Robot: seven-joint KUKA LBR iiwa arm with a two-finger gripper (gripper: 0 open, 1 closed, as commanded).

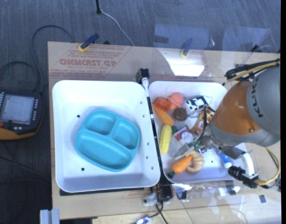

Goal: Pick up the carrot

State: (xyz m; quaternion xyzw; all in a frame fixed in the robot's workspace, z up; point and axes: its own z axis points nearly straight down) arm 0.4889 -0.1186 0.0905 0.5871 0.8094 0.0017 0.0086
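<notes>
Carrot [181, 164] seen beside corn cob [165, 139], gripper [198, 146] poised above; finger state cannot be told. Judged light, stiff, slippery; grasp advised mid-body.

Orange carrot [182, 164], lying tilted, right bin's near edge

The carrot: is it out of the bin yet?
No. The carrot lies in the right bin, beside a pretzel.
</notes>
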